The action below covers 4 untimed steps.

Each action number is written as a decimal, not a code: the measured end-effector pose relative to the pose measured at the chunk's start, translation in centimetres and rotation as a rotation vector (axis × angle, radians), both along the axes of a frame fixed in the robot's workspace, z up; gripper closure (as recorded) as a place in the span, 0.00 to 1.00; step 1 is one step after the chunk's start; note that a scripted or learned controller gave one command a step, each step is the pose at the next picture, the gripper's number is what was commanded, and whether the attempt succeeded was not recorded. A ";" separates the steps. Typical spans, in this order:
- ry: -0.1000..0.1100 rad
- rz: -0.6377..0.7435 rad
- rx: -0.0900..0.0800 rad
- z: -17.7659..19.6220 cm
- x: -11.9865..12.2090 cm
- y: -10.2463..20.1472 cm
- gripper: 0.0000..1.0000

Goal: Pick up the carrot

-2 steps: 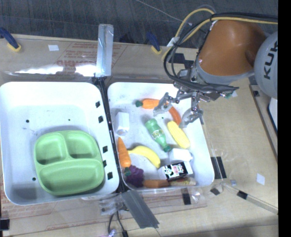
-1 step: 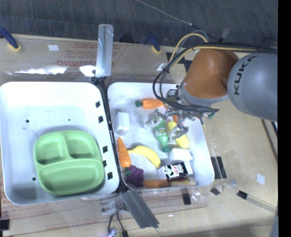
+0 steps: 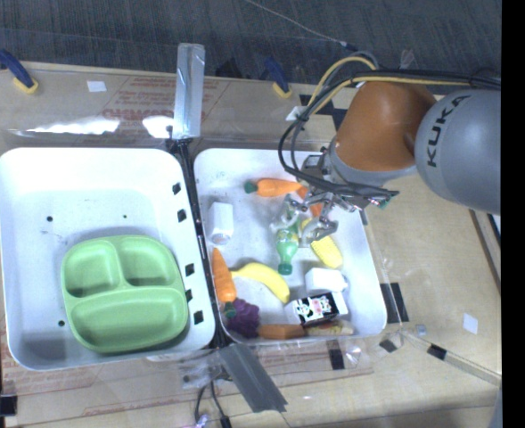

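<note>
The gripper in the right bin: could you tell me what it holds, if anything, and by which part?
It cannot be told. The gripper hangs beside the carrot and above a green bottle.

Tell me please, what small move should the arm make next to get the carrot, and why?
Probably a short shift toward the view's left, then down. The gripper hangs in the right bin, just below and right of the carrot near the bin's top wall, with nothing visibly held. A green bottle lies close below, so it should stay clear of that.

Both bins [image 3: 30, 185] look like smooth, matt white plastic; the green divided tray [image 3: 124, 294] is matt plastic, and the carrot [image 3: 224, 276] glossy plastic.
</note>
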State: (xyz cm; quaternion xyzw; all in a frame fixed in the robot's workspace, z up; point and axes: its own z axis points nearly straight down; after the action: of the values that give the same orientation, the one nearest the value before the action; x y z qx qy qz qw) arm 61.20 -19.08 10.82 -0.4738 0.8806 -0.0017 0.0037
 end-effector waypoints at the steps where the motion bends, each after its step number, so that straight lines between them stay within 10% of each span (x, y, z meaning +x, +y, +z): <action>1: 0.001 -0.232 0.001 7.8 1.4 3.9 1.00; 2: 0.009 -0.433 0.002 5.3 -1.0 5.0 1.00; 3: 0.009 -0.916 0.003 7.0 -7.5 8.6 1.00; 4: 0.003 -1.023 0.004 12.7 -10.9 4.2 1.00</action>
State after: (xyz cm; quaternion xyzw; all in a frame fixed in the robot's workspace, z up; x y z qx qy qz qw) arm 50.26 -14.84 23.54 0.0177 0.9998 -0.0011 0.0021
